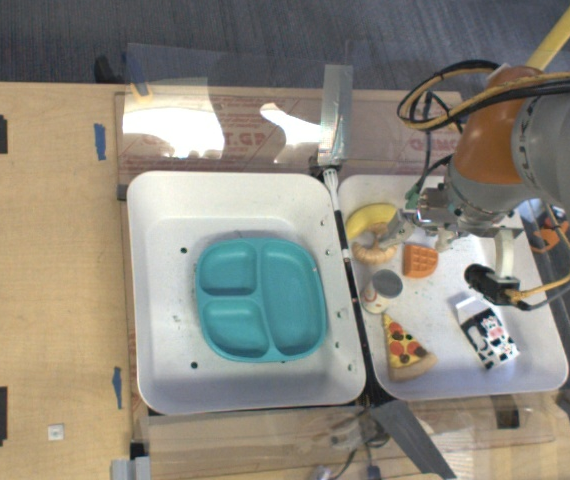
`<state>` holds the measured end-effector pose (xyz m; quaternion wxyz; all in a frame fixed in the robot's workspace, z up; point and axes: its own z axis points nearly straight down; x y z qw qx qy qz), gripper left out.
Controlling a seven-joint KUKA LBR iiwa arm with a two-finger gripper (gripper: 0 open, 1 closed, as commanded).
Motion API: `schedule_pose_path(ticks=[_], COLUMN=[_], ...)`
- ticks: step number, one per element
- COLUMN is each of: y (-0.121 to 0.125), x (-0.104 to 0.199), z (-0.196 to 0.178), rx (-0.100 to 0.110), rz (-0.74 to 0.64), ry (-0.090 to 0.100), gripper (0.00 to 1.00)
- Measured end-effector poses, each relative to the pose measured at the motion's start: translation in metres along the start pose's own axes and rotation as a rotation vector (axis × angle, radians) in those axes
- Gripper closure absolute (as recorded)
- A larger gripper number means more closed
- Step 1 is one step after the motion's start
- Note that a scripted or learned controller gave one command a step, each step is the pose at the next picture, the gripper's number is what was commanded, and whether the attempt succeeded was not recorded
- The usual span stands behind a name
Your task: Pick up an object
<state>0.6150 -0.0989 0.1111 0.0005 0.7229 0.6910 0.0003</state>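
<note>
Over the right bin [545,368], the end effector [427,218] hangs near the banana [368,218] and waffle [420,261]; I cannot tell its grip. Pizza slice [405,348] lies nearby. Left bin [155,268] holds a teal tray [261,298].

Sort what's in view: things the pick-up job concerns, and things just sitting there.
Job: gripper; pickable items in the right bin: banana, waffle, pizza slice, cow-print carton.

Lying about: teal divided tray, left bin.

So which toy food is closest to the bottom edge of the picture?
The pizza slice. The waffle, banana and donut all sit higher up.
</note>
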Motion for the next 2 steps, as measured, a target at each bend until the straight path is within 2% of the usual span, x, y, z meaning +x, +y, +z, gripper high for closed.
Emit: schedule_pose_path(ticks=[1, 2], y=[0.000, -0.006], x=[-0.028, -0.043], z=[0.013, 0.013], rx=[-0.027, -0.028], rz=[-0.052, -0.079], ry=[0.002, 0.001], gripper=[0.00, 0.00])
